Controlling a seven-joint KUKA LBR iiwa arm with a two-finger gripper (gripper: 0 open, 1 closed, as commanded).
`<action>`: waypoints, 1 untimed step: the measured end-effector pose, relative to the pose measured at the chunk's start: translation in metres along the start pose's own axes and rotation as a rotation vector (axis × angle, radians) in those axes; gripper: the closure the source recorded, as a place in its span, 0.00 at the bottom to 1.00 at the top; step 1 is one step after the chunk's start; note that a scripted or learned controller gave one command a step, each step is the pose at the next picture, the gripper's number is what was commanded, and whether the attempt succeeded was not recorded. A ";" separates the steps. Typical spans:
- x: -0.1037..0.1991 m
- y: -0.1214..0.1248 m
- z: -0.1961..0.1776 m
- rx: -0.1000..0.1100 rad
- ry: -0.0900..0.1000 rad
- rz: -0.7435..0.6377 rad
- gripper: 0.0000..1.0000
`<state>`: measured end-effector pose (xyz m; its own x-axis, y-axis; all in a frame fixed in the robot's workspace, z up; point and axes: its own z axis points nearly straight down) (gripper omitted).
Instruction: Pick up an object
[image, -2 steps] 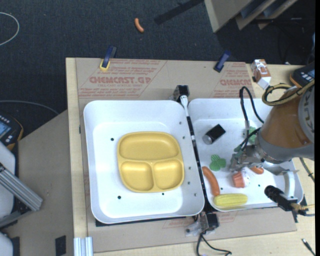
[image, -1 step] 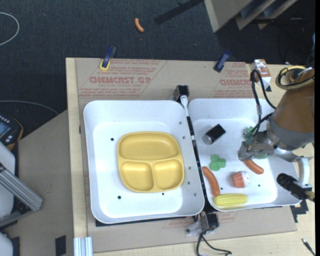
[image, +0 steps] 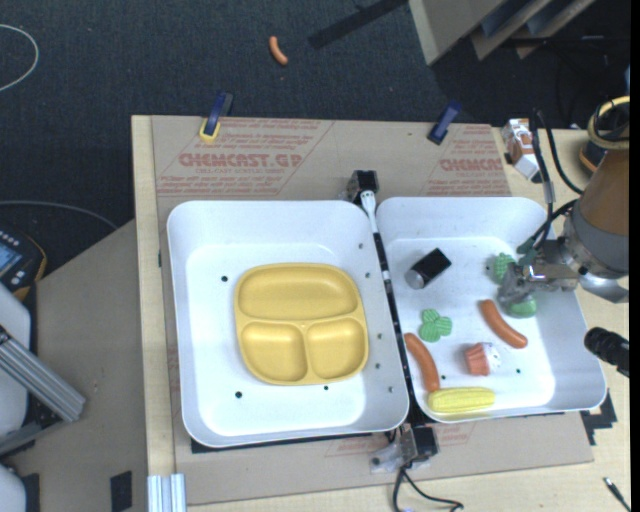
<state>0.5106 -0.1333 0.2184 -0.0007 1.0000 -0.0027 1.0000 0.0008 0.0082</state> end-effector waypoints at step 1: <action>0.000 0.001 -0.007 0.004 0.001 0.000 1.00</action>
